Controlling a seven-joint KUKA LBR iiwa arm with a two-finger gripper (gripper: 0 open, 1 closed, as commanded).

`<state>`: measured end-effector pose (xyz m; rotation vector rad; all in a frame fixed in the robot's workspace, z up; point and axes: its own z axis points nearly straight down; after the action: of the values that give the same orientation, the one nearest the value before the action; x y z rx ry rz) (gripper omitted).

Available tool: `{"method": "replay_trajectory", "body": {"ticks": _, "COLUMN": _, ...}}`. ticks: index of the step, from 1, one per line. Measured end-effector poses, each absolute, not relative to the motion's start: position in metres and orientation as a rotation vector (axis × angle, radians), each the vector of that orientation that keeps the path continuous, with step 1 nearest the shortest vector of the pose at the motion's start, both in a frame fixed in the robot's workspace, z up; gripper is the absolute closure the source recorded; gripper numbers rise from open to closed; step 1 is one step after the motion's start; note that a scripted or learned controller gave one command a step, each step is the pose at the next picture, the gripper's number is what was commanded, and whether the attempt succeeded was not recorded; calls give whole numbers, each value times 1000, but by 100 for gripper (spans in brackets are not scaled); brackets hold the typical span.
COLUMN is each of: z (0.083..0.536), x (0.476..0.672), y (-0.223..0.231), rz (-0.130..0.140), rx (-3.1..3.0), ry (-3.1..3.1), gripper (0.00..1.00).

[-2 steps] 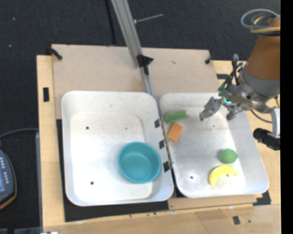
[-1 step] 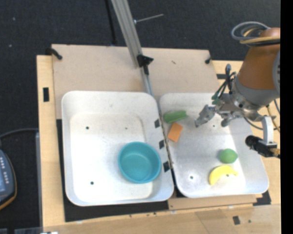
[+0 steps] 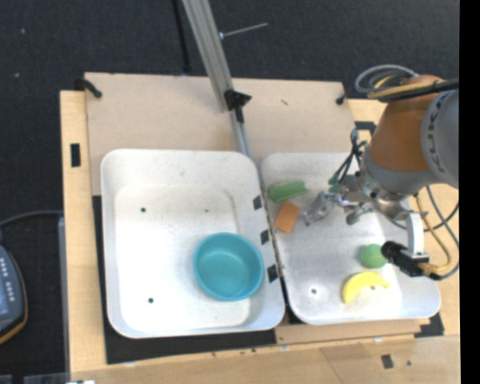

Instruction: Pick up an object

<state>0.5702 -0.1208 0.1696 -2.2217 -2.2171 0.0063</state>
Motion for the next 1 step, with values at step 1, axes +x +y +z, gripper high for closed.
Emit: {"method": "replay_trajectory", "body": {"ticks": 1, "z": 122, "x": 577, "y": -126, "rz": 6, "rx": -2222, "ry": -2218, "gripper": 0}}
